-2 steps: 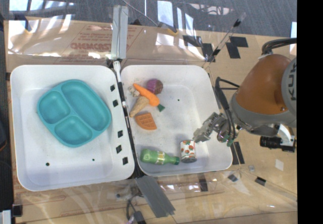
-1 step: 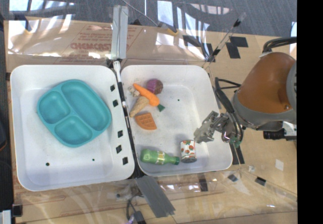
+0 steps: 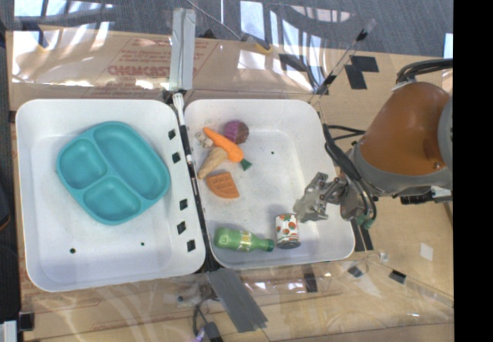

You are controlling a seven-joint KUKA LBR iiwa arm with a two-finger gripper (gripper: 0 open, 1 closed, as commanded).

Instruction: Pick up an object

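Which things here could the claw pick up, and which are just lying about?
For the job: claw, can, green bottle, carrot, orange slice, purple ball, cone.
Just lying about: teal tray, left bin, right bin.

Single fixed camera above the desk (image 3: 92, 63), looking down at a slant, far enough to frame both white bins (image 3: 46, 256) whole, arm (image 3: 404, 140) entering from view right.

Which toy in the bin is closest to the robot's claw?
The small can with the red and white label. It sits right beside the gripper, while the green bottle, carrot and the rest lie farther left.
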